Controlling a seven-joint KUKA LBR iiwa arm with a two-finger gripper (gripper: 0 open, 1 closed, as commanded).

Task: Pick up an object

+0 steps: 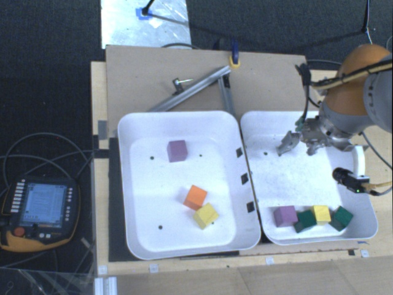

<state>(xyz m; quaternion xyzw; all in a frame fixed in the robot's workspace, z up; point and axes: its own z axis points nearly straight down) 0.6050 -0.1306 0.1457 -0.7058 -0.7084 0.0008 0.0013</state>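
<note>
Dark carpet rings the table (270, 63); over the right bin (258, 125) the gripper (299, 144) hovers, fingers apart, holding nothing. Nearest target, the purple block (285, 216), sits toward six o'clock, along the bin's near wall.

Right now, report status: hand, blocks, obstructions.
Hand over right bin, nothing between fingers. Nearest blocks: purple, green, yellow, green along the near wall. Nothing blocks the descent.

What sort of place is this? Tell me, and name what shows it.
Probably a robotics lab test bench: a robot arm reaching over two white bins of coloured blocks, with a teach pendant lying beside the bench.
</note>
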